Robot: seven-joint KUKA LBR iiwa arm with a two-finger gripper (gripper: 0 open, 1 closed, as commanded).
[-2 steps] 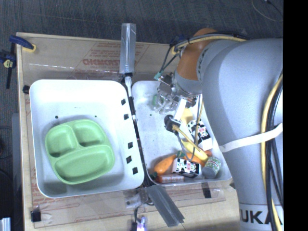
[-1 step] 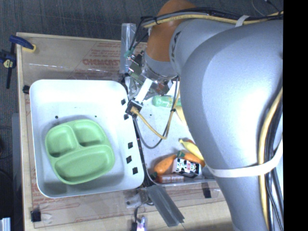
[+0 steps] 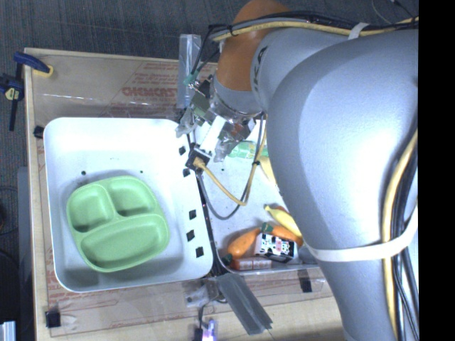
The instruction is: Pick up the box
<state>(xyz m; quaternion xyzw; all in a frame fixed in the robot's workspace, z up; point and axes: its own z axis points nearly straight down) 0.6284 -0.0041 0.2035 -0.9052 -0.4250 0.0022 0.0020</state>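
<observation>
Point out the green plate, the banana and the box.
Green plate (image 3: 117,222): camera view, on the ridge between its compartments.
Banana (image 3: 284,222): camera view, on its yellow middle.
Box (image 3: 275,246): camera view, on its black-and-white printed face.

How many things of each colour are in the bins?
Green: 2, the plate and a pale green thing under the arm
Orange: 1, an orange thing
Yellow: 1, the banana
Black and white: 1, the box
Total: 5 in view; the arm hides much of the right bin.
</observation>
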